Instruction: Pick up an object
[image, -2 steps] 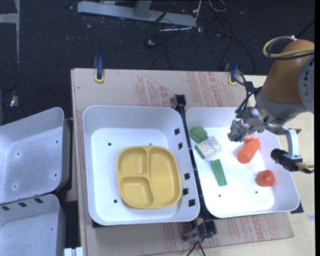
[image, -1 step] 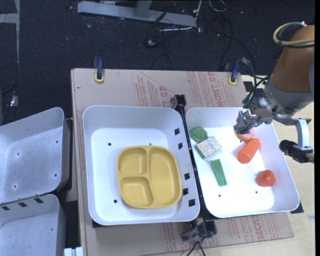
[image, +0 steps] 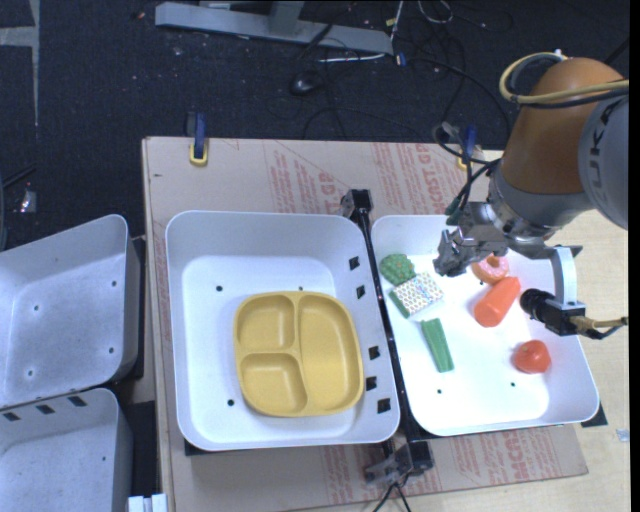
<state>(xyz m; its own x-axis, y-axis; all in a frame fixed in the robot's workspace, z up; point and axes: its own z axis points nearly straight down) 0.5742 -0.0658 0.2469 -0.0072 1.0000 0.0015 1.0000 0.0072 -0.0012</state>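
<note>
The right bin (image: 500, 405) holds a green knobbly piece (image: 397, 268), a white block with coloured dots (image: 417, 293), a green stick (image: 437, 344), an orange carrot-like piece (image: 497, 301), a pink ring (image: 491, 268) and a red round piece (image: 532, 356). My gripper (image: 452, 256) hangs over the bin's upper middle, just left of the pink ring and above the dotted block. Nothing shows between its fingers.
The left bin (image: 200, 300) bears a yellow divided plate (image: 298, 352). A black divider (image: 372, 290) runs between the bins. The arm's orange band (image: 560, 120) looms over the right bin's far corner. Clamps sit at the bench's back edge (image: 199, 140).
</note>
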